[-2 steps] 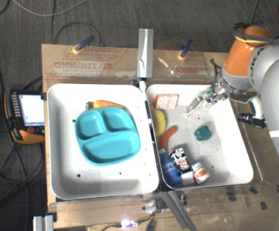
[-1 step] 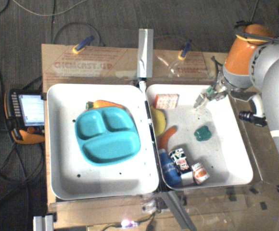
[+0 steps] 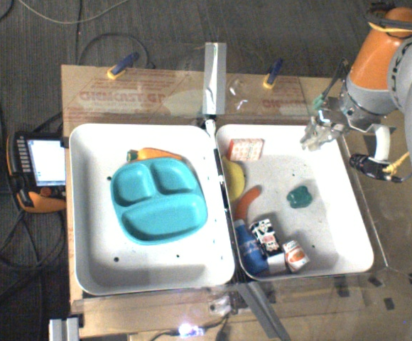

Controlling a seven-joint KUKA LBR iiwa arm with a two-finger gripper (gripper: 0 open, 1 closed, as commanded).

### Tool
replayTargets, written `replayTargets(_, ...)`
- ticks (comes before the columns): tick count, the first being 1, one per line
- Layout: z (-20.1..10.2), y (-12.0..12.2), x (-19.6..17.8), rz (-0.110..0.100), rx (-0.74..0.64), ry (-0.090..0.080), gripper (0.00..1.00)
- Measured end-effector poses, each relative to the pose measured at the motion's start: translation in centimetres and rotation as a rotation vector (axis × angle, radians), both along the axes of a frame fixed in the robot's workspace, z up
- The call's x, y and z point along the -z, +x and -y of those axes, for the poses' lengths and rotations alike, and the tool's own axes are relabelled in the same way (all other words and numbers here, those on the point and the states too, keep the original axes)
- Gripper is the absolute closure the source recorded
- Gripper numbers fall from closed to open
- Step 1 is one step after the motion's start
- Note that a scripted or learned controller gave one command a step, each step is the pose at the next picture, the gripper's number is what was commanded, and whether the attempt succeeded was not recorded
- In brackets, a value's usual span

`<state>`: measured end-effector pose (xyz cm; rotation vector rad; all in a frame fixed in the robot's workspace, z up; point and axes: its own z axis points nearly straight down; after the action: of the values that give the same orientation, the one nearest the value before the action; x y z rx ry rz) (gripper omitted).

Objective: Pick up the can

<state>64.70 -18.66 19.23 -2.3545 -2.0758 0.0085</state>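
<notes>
Gripper (image 3: pixel 318 135) hangs over the far right corner of the right shallow white plastic bin (image 3: pixel 348 190), nothing between its fingers; can't tell how they're set. Target, the small white-and-orange can (image 3: pixel 295 256), lies on its side at that bin's near edge, touching a black-and-white carton (image 3: pixel 266 235) and close to a blue bottle (image 3: pixel 248 247), well apart from the gripper, so my guess is a descent there could clip a neighbour or the bin wall, or roll the can off. Count: two bins, one can, carton, bottle, yellow banana (image 3: pixel 234 177), orange carrot (image 3: pixel 246 199), green lump (image 3: pixel 300 196), red-patterned box (image 3: pixel 246 148), one turquoise divided tray (image 3: pixel 160 196) in left bin.
</notes>
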Motion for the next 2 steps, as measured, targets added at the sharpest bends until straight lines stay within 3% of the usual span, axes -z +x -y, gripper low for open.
replayTargets(1, -4.7, -5.0, -3.5, -0.001, 0.138, 0.001, 1.00)
replayTargets(2, -12.8, -9.8, -4.0, -0.002, 0.211, 0.000, 1.00)
